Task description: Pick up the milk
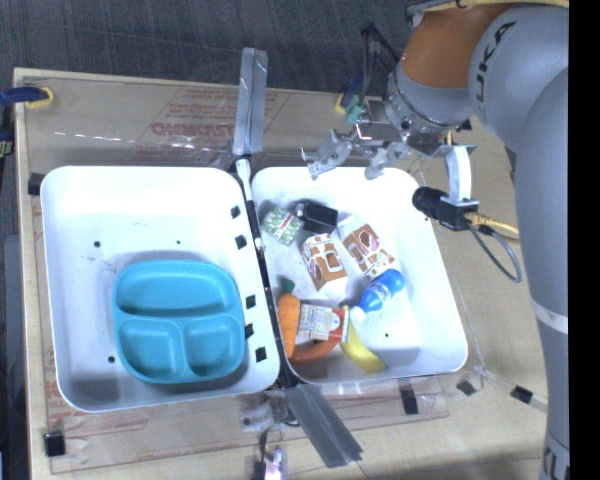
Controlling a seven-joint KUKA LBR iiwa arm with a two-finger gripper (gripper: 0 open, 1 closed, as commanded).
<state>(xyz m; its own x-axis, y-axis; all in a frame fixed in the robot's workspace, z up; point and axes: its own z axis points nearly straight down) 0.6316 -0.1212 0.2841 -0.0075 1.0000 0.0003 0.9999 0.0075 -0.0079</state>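
Overhead, gripper (pixel 346 162) poised at the far rim of the right bin (pixel 450 308), fingers spread apart, nothing between them; well apart from the milk (pixel 323 261), a brown-and-white carton lying flat near the middle of that bin; just beside it, a second similar carton (pixel 368 248); nearer the front, blue bottle (pixel 382 290), yellow banana (pixel 362 350), orange carrot (pixel 289 320); across the divider, blue sectioned tray (pixel 178 320) resting in the left bin (pixel 70 228).

Arm (pixel 510 58) cut off at top edge; carrot (pixel 289 320) partly hidden.
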